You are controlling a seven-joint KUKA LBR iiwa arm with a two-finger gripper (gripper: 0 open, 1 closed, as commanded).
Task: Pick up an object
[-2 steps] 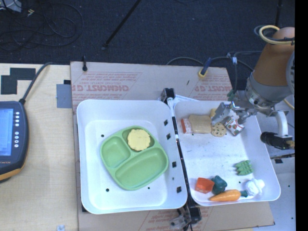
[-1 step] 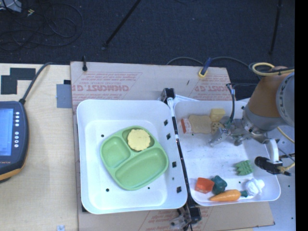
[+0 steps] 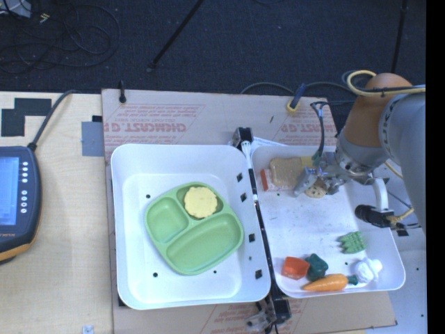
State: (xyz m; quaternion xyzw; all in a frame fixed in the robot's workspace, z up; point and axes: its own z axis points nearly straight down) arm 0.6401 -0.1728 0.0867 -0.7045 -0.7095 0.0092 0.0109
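While low, hand (image 3: 311, 184) (beside bread (image 3: 285, 173))

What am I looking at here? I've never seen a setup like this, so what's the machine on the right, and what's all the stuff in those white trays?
It is one photo from a camera fixed above a workbench, looking down at a slant. The grey and orange shape on the right is a robot arm, and at its tip is a gripper, a two-finger claw for picking things up. It is lowered into the right bin, next to a toy slice of bread and a small cookie. I cannot tell whether it holds anything.

Nearer the camera in that bin lie toy foods: a carrot, a red piece, a dark green piece, a light green piece and a white object.

The left bin holds a green divided plate with a yellow round piece in one compartment.
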